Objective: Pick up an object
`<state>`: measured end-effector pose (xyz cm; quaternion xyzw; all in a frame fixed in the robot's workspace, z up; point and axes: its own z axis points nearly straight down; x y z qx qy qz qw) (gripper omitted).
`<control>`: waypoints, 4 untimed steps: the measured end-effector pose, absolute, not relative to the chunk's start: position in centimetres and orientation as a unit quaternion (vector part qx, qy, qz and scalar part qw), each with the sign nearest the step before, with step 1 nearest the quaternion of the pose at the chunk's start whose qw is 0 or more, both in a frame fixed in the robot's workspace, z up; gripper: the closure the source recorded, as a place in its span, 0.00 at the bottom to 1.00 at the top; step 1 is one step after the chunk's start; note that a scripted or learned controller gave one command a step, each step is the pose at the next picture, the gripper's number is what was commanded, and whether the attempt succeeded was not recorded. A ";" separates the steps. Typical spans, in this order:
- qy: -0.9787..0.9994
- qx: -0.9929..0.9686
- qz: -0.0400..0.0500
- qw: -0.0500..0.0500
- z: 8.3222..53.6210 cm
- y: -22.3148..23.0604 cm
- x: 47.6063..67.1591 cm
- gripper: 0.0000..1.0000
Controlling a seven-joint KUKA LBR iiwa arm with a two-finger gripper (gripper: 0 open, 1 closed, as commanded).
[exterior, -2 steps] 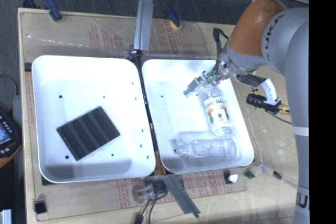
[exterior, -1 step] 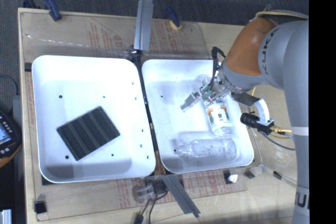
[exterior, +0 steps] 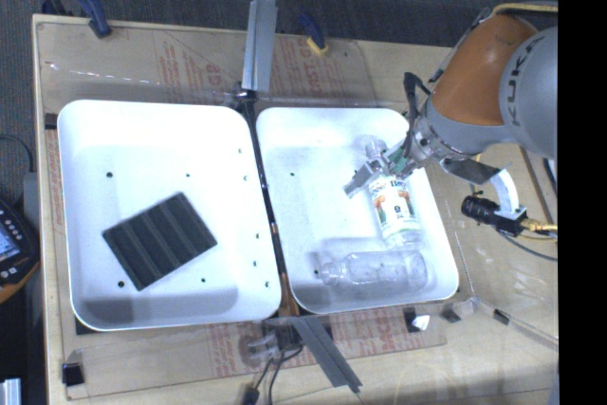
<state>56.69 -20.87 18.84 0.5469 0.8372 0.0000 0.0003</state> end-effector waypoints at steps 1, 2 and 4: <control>0.840 0.542 -0.001 -0.002 15.8 -20.8 57.7 0.00; 0.847 0.532 0.000 0.000 17.0 -20.9 57.7 0.00; 0.876 0.483 0.000 0.001 18.8 -20.9 61.4 0.00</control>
